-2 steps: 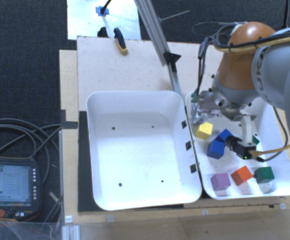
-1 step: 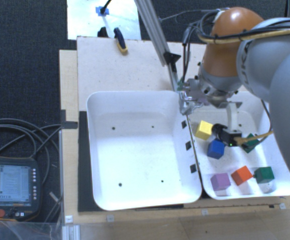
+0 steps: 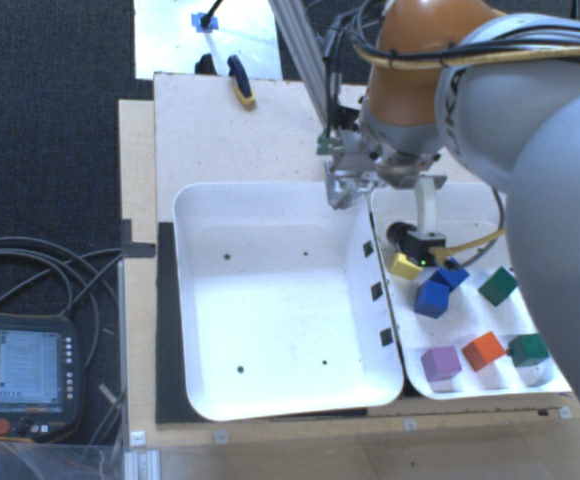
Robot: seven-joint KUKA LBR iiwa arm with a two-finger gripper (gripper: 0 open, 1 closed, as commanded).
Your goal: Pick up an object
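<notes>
My gripper (image 3: 383, 200) hangs over the back left corner of the right bin (image 3: 467, 207), below the orange band of the arm. Its two fingers stand apart, open, with nothing between them. Just in front of it lie a yellow block (image 3: 405, 265) and two blue blocks (image 3: 433, 299) that touch each other. Farther right and nearer the front are a green block (image 3: 497, 286), an orange block (image 3: 484, 350), a purple block (image 3: 440, 363) and a dark green block (image 3: 528, 349). The arm hides the bin's right part.
The left bin (image 3: 185, 213) adjoins the right one along a shared wall. A blue and yellow tool (image 3: 240, 80) lies on the board behind the bins. A teach pendant (image 3: 25, 373) with cables sits on the floor at the left.
</notes>
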